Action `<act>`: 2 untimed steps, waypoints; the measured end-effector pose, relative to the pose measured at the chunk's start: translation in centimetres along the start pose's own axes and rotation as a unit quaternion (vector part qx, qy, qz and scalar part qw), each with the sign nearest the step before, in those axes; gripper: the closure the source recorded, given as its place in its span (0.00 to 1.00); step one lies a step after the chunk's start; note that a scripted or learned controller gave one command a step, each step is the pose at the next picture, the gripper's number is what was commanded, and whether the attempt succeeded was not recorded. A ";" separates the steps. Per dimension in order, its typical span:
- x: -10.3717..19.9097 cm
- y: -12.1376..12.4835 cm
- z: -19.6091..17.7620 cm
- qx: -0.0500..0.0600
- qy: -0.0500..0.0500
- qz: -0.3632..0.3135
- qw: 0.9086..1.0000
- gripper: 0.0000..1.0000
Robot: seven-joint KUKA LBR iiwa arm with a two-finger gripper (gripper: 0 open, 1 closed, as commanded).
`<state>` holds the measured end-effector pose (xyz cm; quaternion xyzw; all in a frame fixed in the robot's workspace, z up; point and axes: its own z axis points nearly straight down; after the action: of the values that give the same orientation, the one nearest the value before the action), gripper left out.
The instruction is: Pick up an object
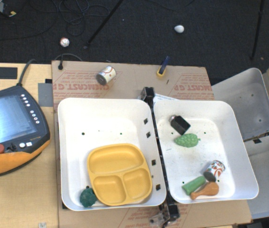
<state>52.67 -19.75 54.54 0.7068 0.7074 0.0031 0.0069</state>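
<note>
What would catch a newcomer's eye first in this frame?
Probably the yellow tray, large and bright, in the near part of the left bin, with a dark green lump at its near-left corner. Next, the clutter in the right bin: a black block beside a green leafy piece, and a small can near the front.

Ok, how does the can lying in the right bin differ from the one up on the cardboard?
The can in the right bin sits among other items, touching a green piece; the can on the cardboard lies alone behind the bins. The first shows red-orange markings, the second looks mostly pale. Both lie on their sides.
</note>
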 end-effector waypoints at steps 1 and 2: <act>0.1 -4.5 11.5 0.014 0.005 0.001 1.000 1.00; 2.3 -5.6 28.8 0.014 0.006 0.000 1.000 1.00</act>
<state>47.44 -17.61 25.70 0.7066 0.7075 -0.0031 -0.0073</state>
